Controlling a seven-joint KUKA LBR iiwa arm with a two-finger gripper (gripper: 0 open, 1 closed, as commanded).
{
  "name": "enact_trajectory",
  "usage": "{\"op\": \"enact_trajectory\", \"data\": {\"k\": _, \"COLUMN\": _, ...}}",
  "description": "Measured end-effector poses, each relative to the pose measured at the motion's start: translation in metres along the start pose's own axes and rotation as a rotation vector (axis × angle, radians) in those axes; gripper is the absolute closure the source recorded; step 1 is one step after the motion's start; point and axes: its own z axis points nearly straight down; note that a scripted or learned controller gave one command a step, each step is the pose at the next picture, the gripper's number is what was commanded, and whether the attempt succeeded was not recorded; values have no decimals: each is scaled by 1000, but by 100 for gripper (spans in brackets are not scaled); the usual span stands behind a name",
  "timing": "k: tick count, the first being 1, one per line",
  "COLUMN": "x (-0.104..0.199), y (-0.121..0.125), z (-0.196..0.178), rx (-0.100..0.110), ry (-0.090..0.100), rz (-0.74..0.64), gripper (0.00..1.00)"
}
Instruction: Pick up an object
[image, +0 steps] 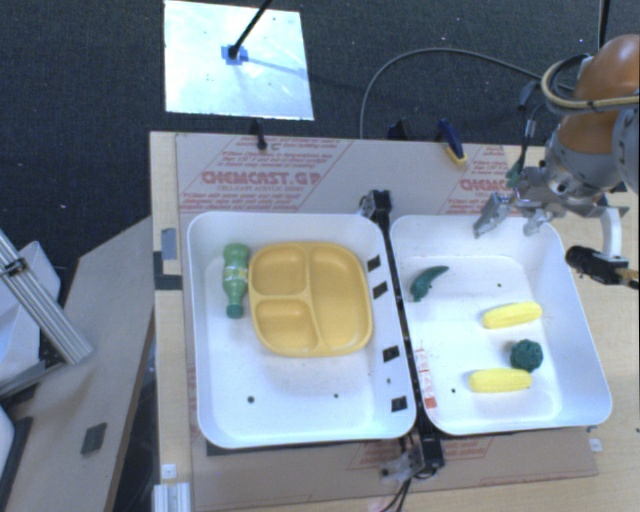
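Note:
My gripper (511, 220) hangs over the far rim of the right bin (560, 262), its two grey fingers spread apart with nothing between them. In that bin lie a dark green pepper (428, 281) near the left side, a yellow corn cob (512, 315), a dark green broccoli piece (526, 354) and a second yellow corn cob (500, 380) toward the front. The left bin (220, 400) holds a yellow divided plate (308, 298) and, beside it on the left, a green bottle (235, 279).
The arm's orange band and grey wrist (598, 110) rise at the upper right. A black divider with clips (392, 300) runs between the bins. A metal sheet (237, 60) lies on the dark floor behind the bench.

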Motion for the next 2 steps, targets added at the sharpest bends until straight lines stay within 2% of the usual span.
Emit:
{"op": "enact_trajectory", "data": {"k": 1, "x": 0, "y": 3, "z": -8, "rx": -13, "ry": -2, "rz": -2, "gripper": 0}}
{"op": "enact_trajectory", "data": {"k": 2, "x": 7, "y": -1, "z": 51, "rx": -8, "ry": -1, "rz": -4, "gripper": 0}}
